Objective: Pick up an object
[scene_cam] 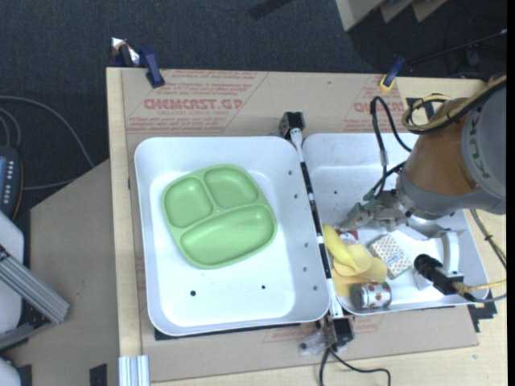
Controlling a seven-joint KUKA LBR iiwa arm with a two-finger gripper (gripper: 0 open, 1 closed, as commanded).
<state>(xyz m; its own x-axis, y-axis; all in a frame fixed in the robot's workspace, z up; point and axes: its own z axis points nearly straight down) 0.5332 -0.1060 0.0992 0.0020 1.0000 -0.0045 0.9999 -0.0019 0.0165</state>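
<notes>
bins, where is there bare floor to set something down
In the left bin, the wide strip between the green plate and the near wall is bare. In the right bin, only the far corner beside the left bin, beyond the gripper, is free. Its near end is crowded with the banana, can and patterned block.

Left bin (241, 300): green divided plate (219, 215) takes the far middle. Bare floor runs along the near edge and the right side.

Right bin (342, 167): far part is bare floor, open from above. Near corner is crowded, with a yellow item (350, 260), checkered packet (390, 253) and can (372, 296) packed close.

Arm (447, 167) covers the bin's right side, gripper (362, 214) just beyond the cluster.
</notes>
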